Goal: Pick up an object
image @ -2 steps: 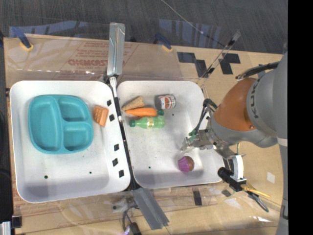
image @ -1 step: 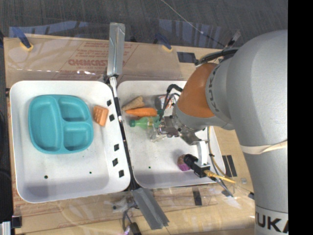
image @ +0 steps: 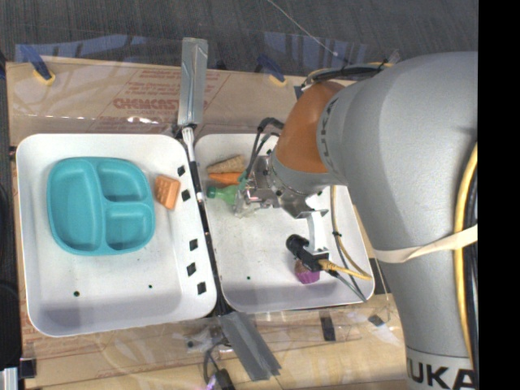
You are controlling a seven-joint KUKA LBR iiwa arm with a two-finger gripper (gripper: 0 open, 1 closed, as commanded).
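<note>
Both bins (image: 97, 315) are white; the divided tray (image: 99, 204) is teal, the block (image: 167, 191) beside it orange, the carrot-like item (image: 226, 177) orange with apparently green end, and the small object (image: 307, 274) purple.

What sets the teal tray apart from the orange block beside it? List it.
The teal tray is large, rounded and split into compartments; the orange block is small, boxy and solid. The tray lies flat mid-bin; the block sits tilted near the bin's right wall. Both rest in the left bin, apart from each other.
</note>
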